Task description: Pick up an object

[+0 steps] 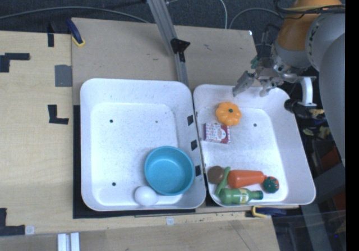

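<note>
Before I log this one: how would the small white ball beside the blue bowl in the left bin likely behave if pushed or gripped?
The small white ball looks round and smooth, so it would probably roll at a light push. It sits against the blue bowl near the left bin's front wall, which may stop it. Its curved surface could slip from a two-finger gripper.

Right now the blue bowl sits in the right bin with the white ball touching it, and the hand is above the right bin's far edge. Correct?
Not quite. The blue bowl sits in the left bin, not the right one. The rest holds: the white ball touches it, and the hand is above the right bin's far edge. The camera view shows this.
</note>
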You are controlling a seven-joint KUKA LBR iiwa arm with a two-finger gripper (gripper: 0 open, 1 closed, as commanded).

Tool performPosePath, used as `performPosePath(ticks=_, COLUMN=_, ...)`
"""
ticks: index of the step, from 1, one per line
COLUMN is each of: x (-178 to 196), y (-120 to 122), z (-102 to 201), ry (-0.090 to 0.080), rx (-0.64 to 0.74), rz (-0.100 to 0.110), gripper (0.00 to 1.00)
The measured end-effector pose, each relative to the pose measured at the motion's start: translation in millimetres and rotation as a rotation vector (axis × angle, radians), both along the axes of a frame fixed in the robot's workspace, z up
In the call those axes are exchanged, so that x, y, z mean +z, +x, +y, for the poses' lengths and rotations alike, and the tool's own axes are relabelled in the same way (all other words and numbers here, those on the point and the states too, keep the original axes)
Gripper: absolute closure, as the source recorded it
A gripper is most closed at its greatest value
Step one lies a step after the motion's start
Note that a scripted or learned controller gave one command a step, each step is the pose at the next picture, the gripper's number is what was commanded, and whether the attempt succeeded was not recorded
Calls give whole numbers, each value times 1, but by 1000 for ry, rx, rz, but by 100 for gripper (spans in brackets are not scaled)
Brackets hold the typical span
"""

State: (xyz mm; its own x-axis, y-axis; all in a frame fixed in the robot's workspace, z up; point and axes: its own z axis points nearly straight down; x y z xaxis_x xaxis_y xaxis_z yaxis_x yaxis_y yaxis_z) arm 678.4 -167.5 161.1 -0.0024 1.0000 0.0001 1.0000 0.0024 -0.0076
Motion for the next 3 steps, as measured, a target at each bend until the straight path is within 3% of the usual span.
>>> performPosePath(ticks=1, x=-55, y=-1, z=8, ry=-3, rx=-2, rz=1, gripper=0)
performPosePath(ticks=2, x=-69, y=-2, z=6, ry=-2, rx=-3, rz=6, gripper=0)
performPosePath(ticks=3, x=-60, y=-2, z=8, ry=-1, rx=-1, rz=7, gripper=100)
